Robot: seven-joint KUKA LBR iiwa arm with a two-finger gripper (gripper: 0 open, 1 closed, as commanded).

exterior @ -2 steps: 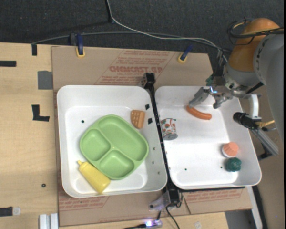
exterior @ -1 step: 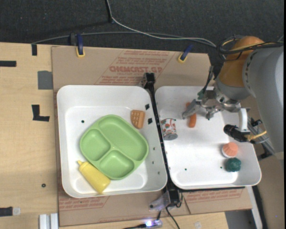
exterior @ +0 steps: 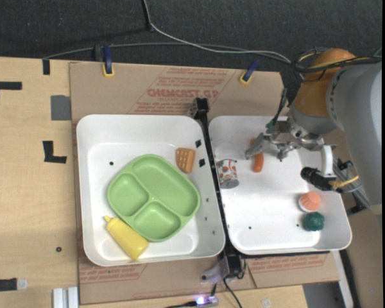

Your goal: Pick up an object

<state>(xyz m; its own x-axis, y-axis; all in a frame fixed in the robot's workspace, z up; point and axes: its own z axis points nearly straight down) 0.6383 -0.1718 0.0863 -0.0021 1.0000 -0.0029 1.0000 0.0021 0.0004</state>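
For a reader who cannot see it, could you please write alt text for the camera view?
A grey robot arm reaches from the right, its gripper just above a small orange-red piece in the right white bin, which also holds a small can. The left bin holds a green divided plate and a yellow bottle.
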